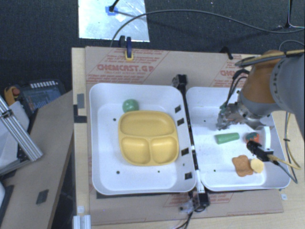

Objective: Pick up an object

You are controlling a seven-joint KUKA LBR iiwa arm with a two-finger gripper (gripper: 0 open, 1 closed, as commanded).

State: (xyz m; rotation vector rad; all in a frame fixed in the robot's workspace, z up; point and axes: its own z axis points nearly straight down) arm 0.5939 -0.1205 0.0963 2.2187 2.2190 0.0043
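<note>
My gripper (223, 122) hangs over the right bin (207, 175), near its middle. Just below it lies a green cylinder (226, 138), a little apart from the fingertips. An orange-brown cookie-shaped piece (241, 165) and a small yellow piece (257, 165) lie at the bin's front right. A small red and orange thing (253, 137) shows to the right of the cylinder, partly hidden by the wrist. Nothing shows between the fingers.
The left bin (102, 175) holds a yellow three-compartment tray (147, 136) and a small green ball-like piece (130, 105) behind it. A black divider (187, 128) runs between the bins. A beige table with a metal rail stands at the far left.
</note>
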